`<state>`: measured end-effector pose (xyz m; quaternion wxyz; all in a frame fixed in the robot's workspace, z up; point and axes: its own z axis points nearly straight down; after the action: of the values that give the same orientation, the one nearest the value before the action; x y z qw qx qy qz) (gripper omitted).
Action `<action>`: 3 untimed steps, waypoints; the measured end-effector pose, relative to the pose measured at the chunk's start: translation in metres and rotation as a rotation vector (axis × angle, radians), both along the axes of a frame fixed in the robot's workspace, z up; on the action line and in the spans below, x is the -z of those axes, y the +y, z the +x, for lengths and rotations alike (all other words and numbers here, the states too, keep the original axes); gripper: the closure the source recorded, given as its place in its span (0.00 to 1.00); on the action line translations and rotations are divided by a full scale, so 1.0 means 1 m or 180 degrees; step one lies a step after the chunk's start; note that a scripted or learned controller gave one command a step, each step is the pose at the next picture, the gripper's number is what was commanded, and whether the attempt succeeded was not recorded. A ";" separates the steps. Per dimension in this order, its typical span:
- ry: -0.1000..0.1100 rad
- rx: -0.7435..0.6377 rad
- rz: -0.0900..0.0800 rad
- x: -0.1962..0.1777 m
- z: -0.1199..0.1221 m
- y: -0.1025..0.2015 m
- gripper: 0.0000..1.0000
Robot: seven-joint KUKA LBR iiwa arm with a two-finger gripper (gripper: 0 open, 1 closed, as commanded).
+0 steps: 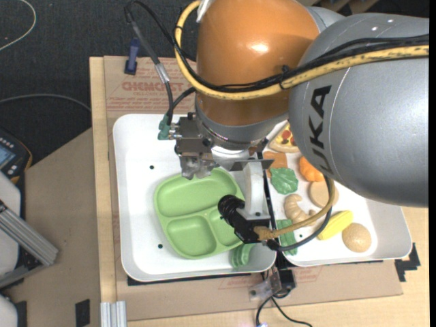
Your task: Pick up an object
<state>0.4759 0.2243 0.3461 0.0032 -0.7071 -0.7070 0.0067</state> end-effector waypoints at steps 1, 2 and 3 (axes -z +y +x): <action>-0.0029 0.0014 0.0005 0.121 0.084 -0.018 1.00; -0.0109 -0.0006 0.0040 -0.140 0.078 -0.022 1.00; 0.0008 0.0009 0.0000 -0.014 0.020 -0.050 1.00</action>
<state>0.4955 0.1743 0.3602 0.0040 -0.7081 -0.7061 0.0076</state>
